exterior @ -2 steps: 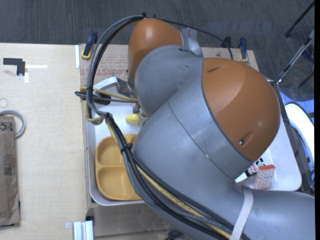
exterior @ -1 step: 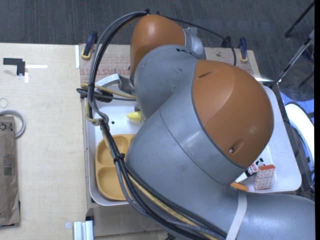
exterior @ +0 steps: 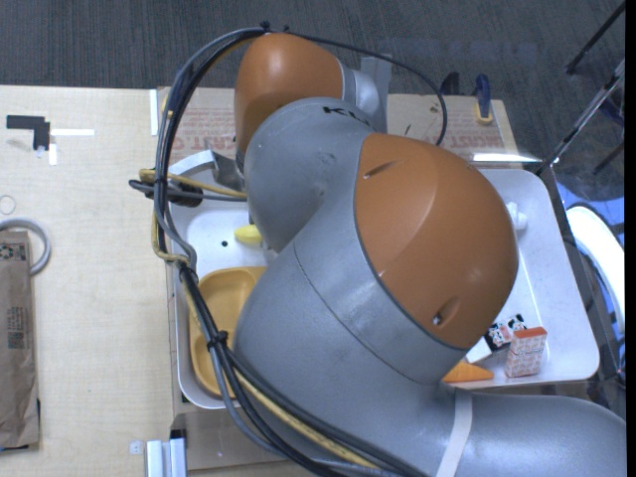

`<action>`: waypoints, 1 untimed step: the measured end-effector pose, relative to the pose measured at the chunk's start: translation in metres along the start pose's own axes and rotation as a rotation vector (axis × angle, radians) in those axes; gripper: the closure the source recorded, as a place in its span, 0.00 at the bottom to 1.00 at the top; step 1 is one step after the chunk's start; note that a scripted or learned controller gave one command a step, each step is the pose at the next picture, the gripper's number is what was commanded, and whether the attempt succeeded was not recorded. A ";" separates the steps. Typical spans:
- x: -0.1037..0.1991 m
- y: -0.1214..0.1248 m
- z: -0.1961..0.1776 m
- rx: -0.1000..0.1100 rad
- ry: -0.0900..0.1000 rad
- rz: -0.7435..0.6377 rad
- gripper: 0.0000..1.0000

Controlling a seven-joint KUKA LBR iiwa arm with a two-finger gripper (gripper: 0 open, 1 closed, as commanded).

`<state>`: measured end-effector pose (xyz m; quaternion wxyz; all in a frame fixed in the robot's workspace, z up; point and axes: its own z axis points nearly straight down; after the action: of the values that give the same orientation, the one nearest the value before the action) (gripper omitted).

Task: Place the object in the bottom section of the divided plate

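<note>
At far left on the bench (exterior: 89, 296) we note a brown paper bag (exterior: 18, 336) lying flat along the frame edge, with a grey ring (exterior: 30, 241) just above it. A small black marker (exterior: 28, 127) with white tape sits near the upper left corner.

Moving right, the left bin (exterior: 199, 227) shows part of its white floor. In it we see the yellow divided plate (exterior: 221, 301), most of it covered by the arm; which section is which we cannot tell. A small yellow object (exterior: 246, 235) lies on the bin floor just above the plate, apart from its rim. Black cables (exterior: 184, 266) loop over the bin's left edge.

The arm (exterior: 378, 266) fills the centre, grey with orange shells. The hand is hidden beneath it, so we cannot tell its state.

In the right bin (exterior: 556, 266), near its lower corner, stand a small carton (exterior: 527, 351) and a black-and-white item (exterior: 502, 334) touching it, with an orange piece (exterior: 467, 373) beside the arm.
</note>
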<state>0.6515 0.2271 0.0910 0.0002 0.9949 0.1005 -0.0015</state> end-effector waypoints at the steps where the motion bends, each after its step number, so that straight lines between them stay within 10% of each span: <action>1: 0.001 0.001 0.000 0.000 0.000 0.004 1.00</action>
<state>0.6525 0.2266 0.0911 0.0001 0.9951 0.0985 -0.0017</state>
